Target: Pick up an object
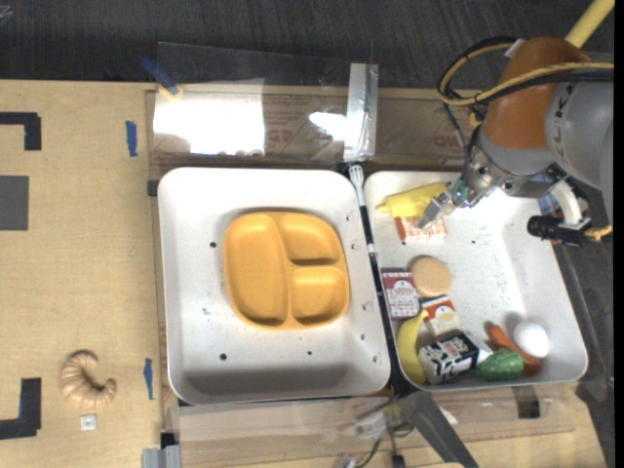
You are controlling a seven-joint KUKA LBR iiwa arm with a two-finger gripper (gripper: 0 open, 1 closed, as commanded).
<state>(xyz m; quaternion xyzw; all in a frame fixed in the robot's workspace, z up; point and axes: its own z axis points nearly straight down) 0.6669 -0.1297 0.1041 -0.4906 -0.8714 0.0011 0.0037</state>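
Arm (546, 115): grey with orange band, reaching in from 3 o'clock over the right bin's 12 o'clock end.
Gripper (436, 213): low at the right bin's 11 o'clock corner, tip over the red-and-white packet; open or shut, cannot tell.
Right bin (546, 261): white, shallow, crowded along its 9 and 6 o'clock sides.
Yellow item (409, 201): at the bin's 11 o'clock corner, touching the gripper tip.
Red-and-white packet (417, 227): just at 6 o'clock of the yellow item, partly under the gripper.
Tan round disc (430, 276): near bin centre, toward 9 o'clock.
Dark red packet (401, 293): just at 8 o'clock of the disc.
Banana (409, 347): at the 7 o'clock corner.
Black-and-white carton (448, 355): beside the banana, at its 3 o'clock.
Green item (499, 365): at 5 o'clock in the bin.
White egg (531, 339): just at 1 o'clock of the green item.
Left bin (185, 261): white, holding an orange divided tray (286, 267) at centre.
Bench (68, 261): a croissant-like pastry (86, 379) at 7 o'clock, outside both bins.
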